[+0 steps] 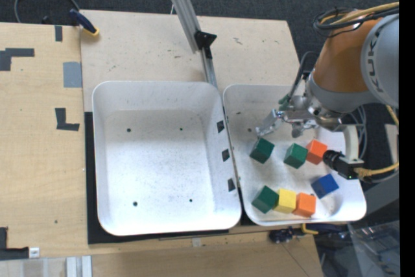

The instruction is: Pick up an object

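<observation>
The right bin (246, 104) holds several small blocks. A dark green cube (262, 151) lies near its middle, with a second green cube (295, 156) and an orange one (316, 150) to its right. Along the front sit a green cube (265, 198), a yellow cube (286, 200) and an orange cube (305, 204), with a blue cube (325, 185) behind them. My gripper (280, 126) hangs open just above and behind the two middle green cubes, one fingertip (264, 131) near the dark green cube. Nothing is between its fingers.
The left bin (104, 139) sits beside the right one, sharing a raised rim. A slanted aluminium pole (185, 6) crosses the back of the bench. A blue and yellow clamp (84, 21) with a black cable lies at far left.
</observation>
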`<move>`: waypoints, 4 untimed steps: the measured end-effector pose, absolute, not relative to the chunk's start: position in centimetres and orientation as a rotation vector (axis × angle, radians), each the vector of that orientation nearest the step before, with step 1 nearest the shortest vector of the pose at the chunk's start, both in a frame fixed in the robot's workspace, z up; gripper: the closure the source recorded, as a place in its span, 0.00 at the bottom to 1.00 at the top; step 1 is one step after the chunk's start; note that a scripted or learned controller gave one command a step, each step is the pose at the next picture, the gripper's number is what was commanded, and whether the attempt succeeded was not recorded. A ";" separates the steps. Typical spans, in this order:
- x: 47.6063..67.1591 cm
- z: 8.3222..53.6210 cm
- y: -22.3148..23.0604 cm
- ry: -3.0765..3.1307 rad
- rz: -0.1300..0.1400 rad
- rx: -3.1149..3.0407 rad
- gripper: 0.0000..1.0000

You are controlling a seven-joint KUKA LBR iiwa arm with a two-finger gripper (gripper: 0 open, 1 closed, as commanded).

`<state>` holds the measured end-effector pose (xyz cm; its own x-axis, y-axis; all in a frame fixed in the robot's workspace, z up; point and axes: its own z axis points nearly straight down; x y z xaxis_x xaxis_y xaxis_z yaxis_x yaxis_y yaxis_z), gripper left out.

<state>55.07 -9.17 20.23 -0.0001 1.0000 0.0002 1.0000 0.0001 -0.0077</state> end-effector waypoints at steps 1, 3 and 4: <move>54.9 15.8 -9.1 -2.219 0.008 -2.217 0.00; 55.2 10.7 -9.0 -2.221 0.005 -2.215 1.00; 56.1 16.3 -9.2 -2.225 -0.003 -2.222 1.00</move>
<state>56.15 -9.22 16.34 -0.0012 1.0000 -0.0005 1.0000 0.0012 0.0033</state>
